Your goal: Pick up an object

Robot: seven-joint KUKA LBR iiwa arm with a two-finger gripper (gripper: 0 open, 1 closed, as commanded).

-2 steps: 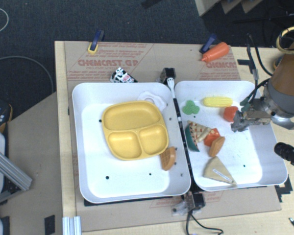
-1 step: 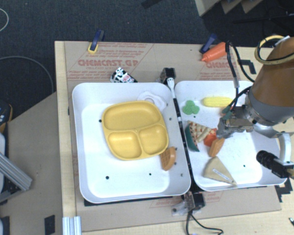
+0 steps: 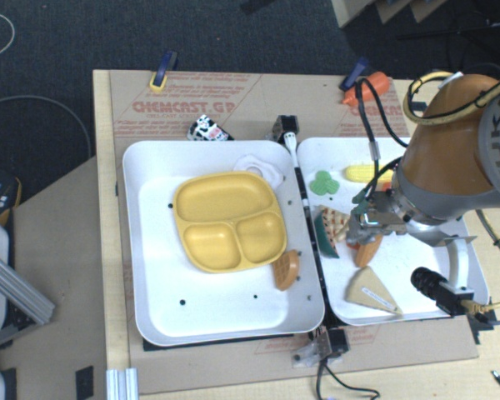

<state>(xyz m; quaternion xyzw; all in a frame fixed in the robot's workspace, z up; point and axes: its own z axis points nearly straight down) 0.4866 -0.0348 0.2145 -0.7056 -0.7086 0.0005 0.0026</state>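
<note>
- Right now my gripper (image 3: 368, 227) hangs low over the right bin (image 3: 450, 302), near its middle. The big orange and grey arm (image 3: 450, 152) covers much of it.
- I cannot tell how the gripper is set or if it has anything. The arm hides it, so I will not guess.
- Just under the gripper I see an orange carrot-like toy (image 3: 365, 252). It sits just beside a pizza slice toy (image 3: 334, 223). I think the carrot is the thing I am going for.
- More toys are in that bin: a green one (image 3: 323, 182), a yellow corn (image 3: 360, 172) at the back and a pale cheese wedge (image 3: 372, 292) at the front.
- The left bin (image 3: 146, 248) has a yellow tray (image 3: 230, 221) with three parts, and a small brown bread-like toy (image 3: 287, 269) just beside the tray.
- What could go wrong? The carrot and pizza are so close that I could grab both, or push one away.
- The carrot looks smooth and pointy. It could slip out when I lift.
- If I come down a bit off to the side, I could shut on nothing.
- The carrot is also near the wall between the bins, so a nudge might jam it there.
</note>
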